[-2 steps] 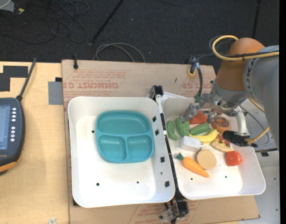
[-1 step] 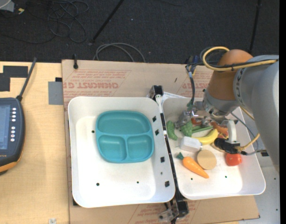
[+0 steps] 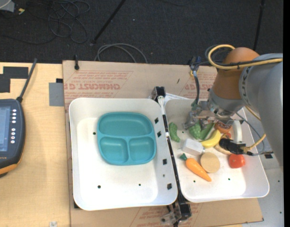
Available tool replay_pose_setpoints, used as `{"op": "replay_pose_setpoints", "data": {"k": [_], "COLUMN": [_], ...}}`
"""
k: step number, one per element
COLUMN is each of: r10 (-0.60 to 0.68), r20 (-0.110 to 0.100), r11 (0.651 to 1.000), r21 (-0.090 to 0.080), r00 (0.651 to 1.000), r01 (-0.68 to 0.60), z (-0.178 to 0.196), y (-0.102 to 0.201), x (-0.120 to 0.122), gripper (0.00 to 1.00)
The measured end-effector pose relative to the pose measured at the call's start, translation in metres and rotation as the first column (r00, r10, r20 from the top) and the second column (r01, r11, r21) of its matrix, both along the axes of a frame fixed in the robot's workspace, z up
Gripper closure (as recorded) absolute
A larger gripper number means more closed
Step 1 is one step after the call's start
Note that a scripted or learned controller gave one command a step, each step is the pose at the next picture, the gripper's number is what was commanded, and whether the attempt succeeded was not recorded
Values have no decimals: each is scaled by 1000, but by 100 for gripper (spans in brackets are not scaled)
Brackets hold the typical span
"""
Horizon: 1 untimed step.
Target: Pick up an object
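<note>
Nearest the front edge of the worktop, the right bin shows a stretch of bare white floor, and just behind that lie a carrot slanting from front right to back left, a round tan disc touching it, and a red tomato-like piece toward the bin's right wall. A pale block sits behind the carrot, with a banana and a green leafy piece crowded just beyond it, and a green pod lying lengthwise near the wall shared with the left bin. The gripper is down among this back cluster, right over the green leafy piece and the banana; whether it is spread or closed, or has hold of anything, cannot be told, as the wrist and cables hide it. The likeliest target therefore lies directly beneath it, with the banana's long axis running from front left to back right, toward the arm. The left bin holds a teal divided tray near its middle. Farther back, the bins rest on printed cardboard; a handheld control tablet lies at the worktop's left edge, and beyond is dark carpet strewn with cables.
</note>
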State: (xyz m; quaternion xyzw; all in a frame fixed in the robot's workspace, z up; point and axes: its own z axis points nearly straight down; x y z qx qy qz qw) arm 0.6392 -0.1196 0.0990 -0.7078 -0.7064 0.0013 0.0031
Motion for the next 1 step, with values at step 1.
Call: {"op": "replay_pose_setpoints", "data": {"k": [1], "r10": [9], "r20": [7], "r11": [1000], "r21": [2], "r00": [1000], "r01": [-9], "z": [94], "y": [83], "x": [-70], "gripper": [100]}}
